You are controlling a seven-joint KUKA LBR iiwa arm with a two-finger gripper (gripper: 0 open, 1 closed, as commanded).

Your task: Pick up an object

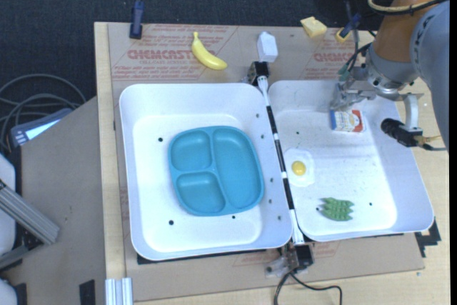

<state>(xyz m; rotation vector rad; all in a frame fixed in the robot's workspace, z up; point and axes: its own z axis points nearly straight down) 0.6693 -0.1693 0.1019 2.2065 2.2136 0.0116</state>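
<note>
The fingers of the gripper (349, 101) are hidden under the wrist, and I cannot tell whether they are spread or pressed together. The gripper hangs directly over the small carton (348, 121), touching it or very nearly. The carton lies flat on the floor of the right bin (415, 191), and nothing shows it lifted or pinched.

To my eye this is the reach-and-grasp step, with the carton as the likely target. The next move calls for the tips to settle on either side of the carton, close squarely, then rise straight up.

Toward the viewer and left of the carton lies a toy fried egg (298, 168), and further toward the viewer a green pea pod (336, 208). Well to the left of the carton, a blue divided plate (214, 169) sits in the left bin (136, 105). Beyond the carton, on the printed cardboard sheet (164, 57), lie a banana (207, 53), a white block (267, 45) and a yellow piece (313, 26). Dark carpet surrounds the bench, and far to the left of the carton are loose cables (28, 93).
</note>
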